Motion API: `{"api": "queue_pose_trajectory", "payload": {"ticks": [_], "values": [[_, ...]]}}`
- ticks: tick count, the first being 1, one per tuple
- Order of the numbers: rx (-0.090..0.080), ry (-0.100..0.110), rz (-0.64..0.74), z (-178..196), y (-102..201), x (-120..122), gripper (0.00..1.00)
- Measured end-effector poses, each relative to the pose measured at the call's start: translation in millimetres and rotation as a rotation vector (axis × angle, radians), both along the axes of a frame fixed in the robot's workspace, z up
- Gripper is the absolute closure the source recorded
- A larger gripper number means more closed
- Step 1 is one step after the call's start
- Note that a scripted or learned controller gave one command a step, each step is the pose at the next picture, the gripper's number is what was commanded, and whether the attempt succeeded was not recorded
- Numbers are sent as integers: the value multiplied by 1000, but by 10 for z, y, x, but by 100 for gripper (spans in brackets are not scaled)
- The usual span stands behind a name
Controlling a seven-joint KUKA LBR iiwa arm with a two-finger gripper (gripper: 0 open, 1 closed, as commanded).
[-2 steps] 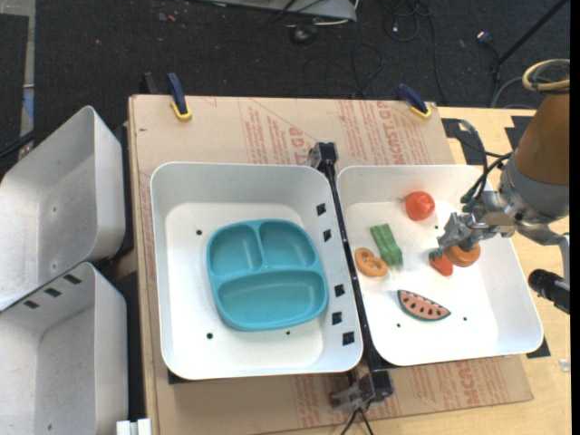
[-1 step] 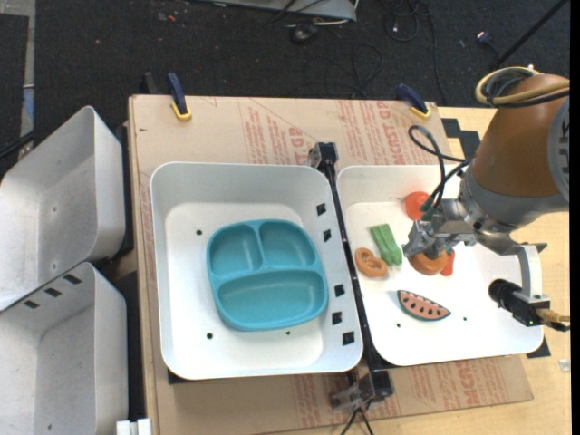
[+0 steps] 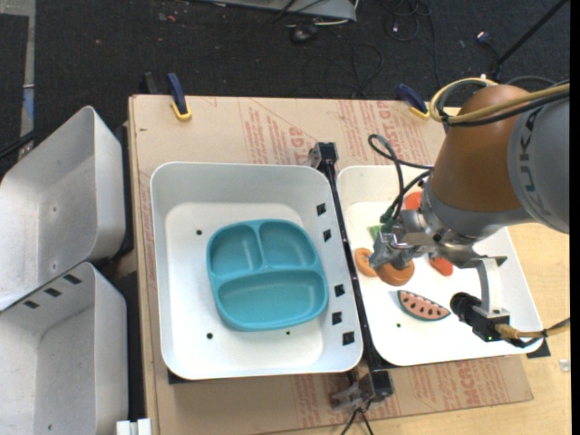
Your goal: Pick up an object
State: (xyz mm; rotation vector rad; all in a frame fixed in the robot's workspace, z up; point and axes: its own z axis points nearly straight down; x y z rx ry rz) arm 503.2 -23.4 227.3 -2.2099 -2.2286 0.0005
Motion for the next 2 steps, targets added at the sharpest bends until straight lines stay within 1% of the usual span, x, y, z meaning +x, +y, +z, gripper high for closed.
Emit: {"api": "queue_pose_trajectory", "payload": {"ticks": [1,2], "values": [[-1,-1,-1,-65,585,13,100],[-1,-3,-1,44,1017,-78,100]]}}
